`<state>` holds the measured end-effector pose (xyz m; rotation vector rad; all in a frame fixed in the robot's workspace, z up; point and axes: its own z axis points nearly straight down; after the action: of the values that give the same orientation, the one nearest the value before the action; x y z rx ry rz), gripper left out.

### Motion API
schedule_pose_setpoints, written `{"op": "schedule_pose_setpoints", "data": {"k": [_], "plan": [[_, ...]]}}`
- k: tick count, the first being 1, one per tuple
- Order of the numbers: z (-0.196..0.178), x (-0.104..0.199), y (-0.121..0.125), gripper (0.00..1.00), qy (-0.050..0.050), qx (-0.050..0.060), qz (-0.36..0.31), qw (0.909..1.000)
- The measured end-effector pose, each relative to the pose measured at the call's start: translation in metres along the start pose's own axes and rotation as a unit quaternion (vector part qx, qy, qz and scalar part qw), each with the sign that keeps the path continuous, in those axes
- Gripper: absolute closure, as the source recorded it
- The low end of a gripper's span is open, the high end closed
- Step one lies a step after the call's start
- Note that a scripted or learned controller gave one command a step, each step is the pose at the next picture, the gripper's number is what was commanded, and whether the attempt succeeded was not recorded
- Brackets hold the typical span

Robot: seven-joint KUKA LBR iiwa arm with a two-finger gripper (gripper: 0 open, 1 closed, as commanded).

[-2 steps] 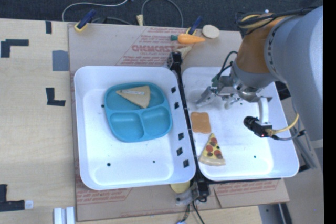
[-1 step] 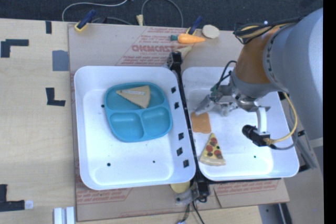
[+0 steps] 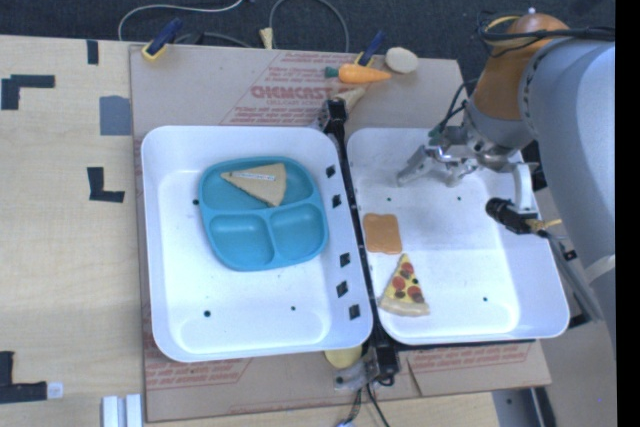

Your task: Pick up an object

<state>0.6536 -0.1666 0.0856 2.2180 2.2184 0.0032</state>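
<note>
Two shallow white bins sit side by side on the bench, the left bin (image 3: 170, 315) and the right bin (image 3: 520, 315), meeting along a black-clipped seam in the middle. The left bin holds one blue divided plate (image 3: 250, 240) with three compartments; a single tan sandwich wedge (image 3: 258, 182) lies in its large upper compartment, and the two lower compartments have nothing in them. The right bin holds two toy foods close to its left wall: one flat brown toast slice (image 3: 382, 233) and, just below it and apart from it, one pizza slice (image 3: 403, 288) with red dots, its crust toward the near rim. The single gripper (image 3: 437, 164) hangs over the upper part of the right bin, well apart from both pieces, its metal fingers (image 3: 412, 168) spread apart with nothing between them. The grey arm with its orange band (image 3: 505, 80) comes in from the right. Beyond the bins, on the brown board, lie one toy carrot (image 3: 362, 73) and one pale round egg-like piece (image 3: 402, 60), just beside each other.
</note>
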Motion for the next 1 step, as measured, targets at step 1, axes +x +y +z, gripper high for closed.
{"op": "schedule_pose_setpoints", "data": {"k": [1], "plan": [[-0.0935,0.0745,-0.0413,0.0,0.002,0.001,-0.003,1.0]]}}
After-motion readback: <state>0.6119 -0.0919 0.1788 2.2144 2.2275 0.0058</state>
